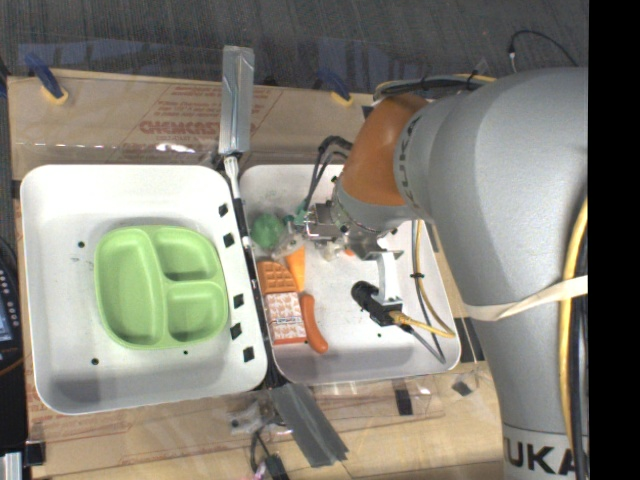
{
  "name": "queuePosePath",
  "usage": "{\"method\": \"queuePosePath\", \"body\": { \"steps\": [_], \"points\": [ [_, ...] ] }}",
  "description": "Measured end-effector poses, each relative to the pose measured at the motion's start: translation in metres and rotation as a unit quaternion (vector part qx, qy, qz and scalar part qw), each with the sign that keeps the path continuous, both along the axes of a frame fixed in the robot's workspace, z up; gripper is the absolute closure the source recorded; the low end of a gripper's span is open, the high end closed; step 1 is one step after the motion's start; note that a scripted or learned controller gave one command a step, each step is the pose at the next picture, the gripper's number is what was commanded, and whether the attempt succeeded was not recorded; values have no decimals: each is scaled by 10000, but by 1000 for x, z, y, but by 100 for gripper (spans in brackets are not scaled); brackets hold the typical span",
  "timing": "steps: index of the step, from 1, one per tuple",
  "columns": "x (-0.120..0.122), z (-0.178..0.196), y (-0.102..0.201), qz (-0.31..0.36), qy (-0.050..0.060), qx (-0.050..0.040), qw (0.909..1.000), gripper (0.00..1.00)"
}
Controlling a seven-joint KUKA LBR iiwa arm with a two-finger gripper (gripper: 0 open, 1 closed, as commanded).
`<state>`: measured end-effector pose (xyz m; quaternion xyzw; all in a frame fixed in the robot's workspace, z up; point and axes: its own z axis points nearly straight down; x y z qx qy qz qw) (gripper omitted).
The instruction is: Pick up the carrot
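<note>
One gripper [300, 230] above carrot [296, 266], right bin [425, 353]

White bins [60, 298], a light green sectioned plate [160, 286], an orange carrot [313, 326], a green ball [267, 231].

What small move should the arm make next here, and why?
Probably a short shift toward the bin's near edge, then a descent. The tool sits over the right bin near the green round item and an orange wedge, while the carrot lies lower, beside the red-and-white packet, with nothing gripping it.
</note>
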<state>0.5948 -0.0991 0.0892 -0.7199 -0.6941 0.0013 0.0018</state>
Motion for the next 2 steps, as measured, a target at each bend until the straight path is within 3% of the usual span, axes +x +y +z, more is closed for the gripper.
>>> {"method": "queuePosePath", "body": {
  "steps": [1,2],
  "points": [
    [0,7,0,18,16,-1,10000,100],
    [13,121,3,-745,-13,-9,9972,100]
  ]
}}
